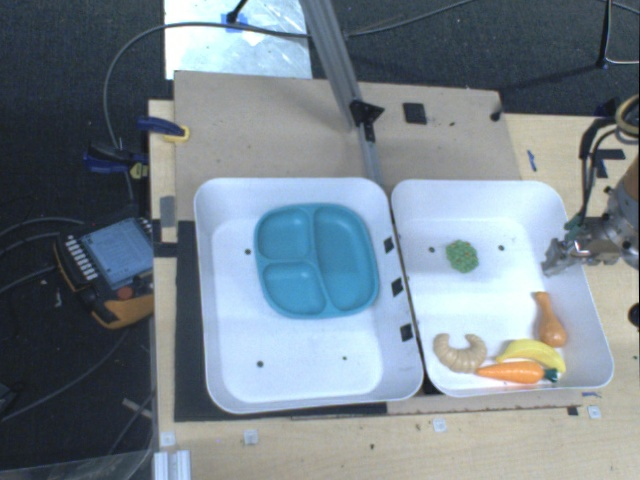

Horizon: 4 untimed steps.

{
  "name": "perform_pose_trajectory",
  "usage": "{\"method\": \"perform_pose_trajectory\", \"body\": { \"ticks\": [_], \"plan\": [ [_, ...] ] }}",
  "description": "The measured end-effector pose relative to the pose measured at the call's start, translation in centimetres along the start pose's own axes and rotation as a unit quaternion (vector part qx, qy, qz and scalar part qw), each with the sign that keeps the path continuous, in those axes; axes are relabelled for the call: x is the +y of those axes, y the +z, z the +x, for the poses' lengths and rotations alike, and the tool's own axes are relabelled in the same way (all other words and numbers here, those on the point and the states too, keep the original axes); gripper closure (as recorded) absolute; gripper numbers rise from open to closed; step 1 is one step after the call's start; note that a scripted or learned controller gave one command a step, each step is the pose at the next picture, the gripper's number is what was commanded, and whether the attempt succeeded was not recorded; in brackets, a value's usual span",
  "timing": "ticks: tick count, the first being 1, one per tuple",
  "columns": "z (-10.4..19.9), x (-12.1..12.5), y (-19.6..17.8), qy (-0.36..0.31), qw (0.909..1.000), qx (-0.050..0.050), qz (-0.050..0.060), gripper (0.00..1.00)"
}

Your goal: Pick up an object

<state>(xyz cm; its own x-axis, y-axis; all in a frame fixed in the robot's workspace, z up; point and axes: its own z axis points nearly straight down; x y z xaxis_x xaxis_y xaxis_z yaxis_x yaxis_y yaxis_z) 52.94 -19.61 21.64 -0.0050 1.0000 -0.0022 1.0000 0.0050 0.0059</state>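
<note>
In the right bin [500,203] lie a green broccoli piece [461,256], an orange-brown gourd-shaped toy [548,319], a tan croissant [460,351], a yellow banana [533,352] and an orange carrot [513,372]. The last three crowd the bin's near right corner. My gripper [560,256] hangs at the right bin's right rim, above the gourd-shaped toy and well right of the broccoli. Nothing shows between its tips.
The left bin [230,298] holds a blue divided plate [317,259]. A grey pole [335,53] slants over the cardboard behind the bins. Cables, clamps and a handheld pendant [108,263] lie on the dark floor at the left.
</note>
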Motion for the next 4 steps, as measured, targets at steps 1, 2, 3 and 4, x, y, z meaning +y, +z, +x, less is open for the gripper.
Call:
{"method": "perform_pose_trajectory", "body": {
  "ticks": [1, 2, 3, 4],
  "plan": [
    [-0.6, -0.1, -4.6, 0.000, 1.0000, 0.000, 0.000, 1.00],
    [4.8, 0.0, -4.9, -0.003, 1.0000, 0.002, 0.001, 1.00],
    [10.5, 0.2, -5.0, -0.003, 1.0000, 0.002, 0.002, 1.00],
    [15.8, 1.2, -5.4, -0.003, 1.0000, 0.002, 0.002, 1.00]
  ]
}}
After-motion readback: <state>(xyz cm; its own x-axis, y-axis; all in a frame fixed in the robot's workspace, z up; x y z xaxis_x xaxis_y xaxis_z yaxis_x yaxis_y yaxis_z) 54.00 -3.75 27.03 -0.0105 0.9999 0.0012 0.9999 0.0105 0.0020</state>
